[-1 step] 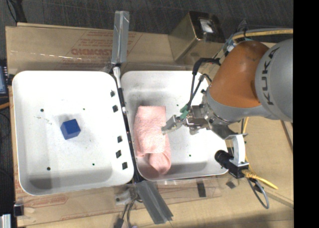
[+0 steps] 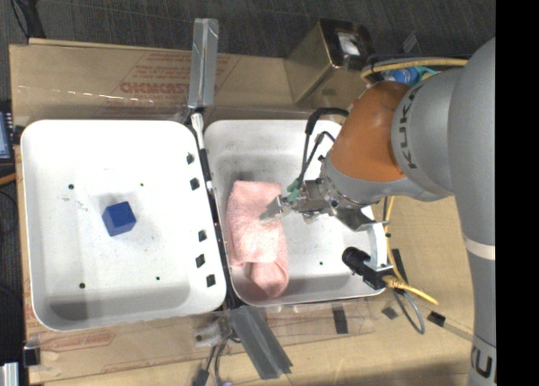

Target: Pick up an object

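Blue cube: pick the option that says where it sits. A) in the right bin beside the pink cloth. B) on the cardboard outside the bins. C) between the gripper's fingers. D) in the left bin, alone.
D: the blue cube rests on the floor of the left bin, while the pink cloth lies in the right bin by the gripper.

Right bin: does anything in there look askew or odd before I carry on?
Nothing looks damaged or spilled. The pink cloth lies rumpled against the right bin's left wall, its lower end rolled over. The gripper sits at the cloth's upper right edge. The blue cube rests alone in the left bin.
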